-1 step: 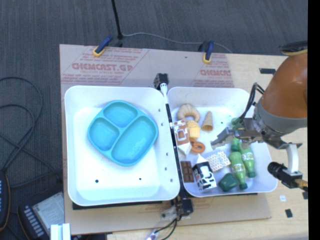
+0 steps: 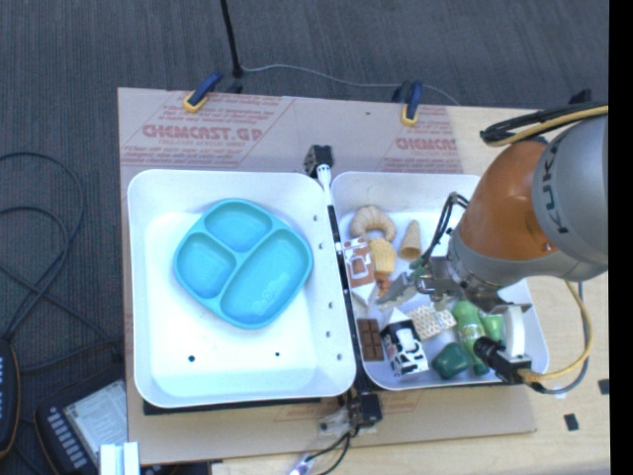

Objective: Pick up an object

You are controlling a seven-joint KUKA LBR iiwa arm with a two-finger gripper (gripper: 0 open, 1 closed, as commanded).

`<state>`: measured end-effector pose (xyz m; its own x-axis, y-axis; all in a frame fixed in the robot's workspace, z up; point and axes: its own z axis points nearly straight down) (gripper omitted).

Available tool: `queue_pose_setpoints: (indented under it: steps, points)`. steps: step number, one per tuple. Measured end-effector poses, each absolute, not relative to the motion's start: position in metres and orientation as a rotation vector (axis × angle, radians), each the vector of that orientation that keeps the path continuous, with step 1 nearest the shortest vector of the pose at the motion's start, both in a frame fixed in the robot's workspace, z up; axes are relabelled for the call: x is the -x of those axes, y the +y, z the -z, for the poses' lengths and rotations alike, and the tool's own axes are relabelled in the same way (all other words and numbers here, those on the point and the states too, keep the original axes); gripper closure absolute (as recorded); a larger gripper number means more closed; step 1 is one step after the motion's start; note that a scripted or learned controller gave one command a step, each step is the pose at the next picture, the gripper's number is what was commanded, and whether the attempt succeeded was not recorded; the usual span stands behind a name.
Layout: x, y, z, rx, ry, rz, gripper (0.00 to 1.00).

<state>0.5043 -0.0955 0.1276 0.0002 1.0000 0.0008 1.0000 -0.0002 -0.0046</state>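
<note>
From the overhead camera, we see the pincer [image 2: 413, 287] low in the right-hand shallow white bin [image 2: 540, 349], just above a pale waffle-textured toy piece [image 2: 426, 319]; whether it is apart or together we cannot tell. We should descend squarely over that piece, avoiding the green toy vegetable [image 2: 466, 317] beside it.

Two shallow white bins side by side on a brown board [image 2: 198, 132] printed with red lettering: left bin [image 2: 158, 364], right bin [image 2: 348, 191]. Blue three-compartment plate [image 2: 243, 262] lying in the left one. Clamps at the board's far edge: one [image 2: 202, 91] left, another [image 2: 409, 101] right.
</note>
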Motion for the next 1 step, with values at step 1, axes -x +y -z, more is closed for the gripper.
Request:
queue_pose_setpoints:
  steps: [1]
  points:
    - [-0.5676, -0.1151, -0.0906, 2.222, -2.226, 0.009, 0.00]
